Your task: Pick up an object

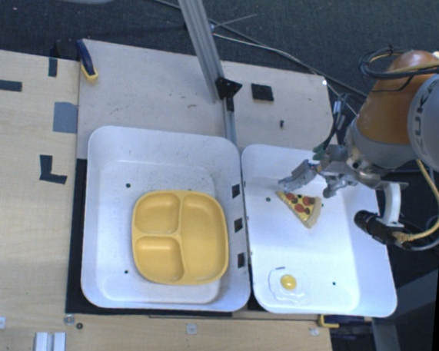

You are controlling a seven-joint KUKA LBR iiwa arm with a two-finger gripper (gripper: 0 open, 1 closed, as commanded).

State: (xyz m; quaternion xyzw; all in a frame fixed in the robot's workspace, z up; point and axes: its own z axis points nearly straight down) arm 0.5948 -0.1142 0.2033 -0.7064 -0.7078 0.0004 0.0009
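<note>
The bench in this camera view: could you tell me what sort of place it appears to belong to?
Probably a robotics lab test bench, not a kitchen. Two white bins sit side by side on a plain board, toy food lies in them (a pizza slice, a fried egg), and the gripper hangs above the slice.

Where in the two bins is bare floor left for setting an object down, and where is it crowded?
Right bin: bare floor between the pizza slice and the fried egg, plus its near right corner. Crowded at the far end, where the pincer hangs over the slice. Left bin: the yellow tray fills the middle; free strips lie along the far and left walls.
</note>
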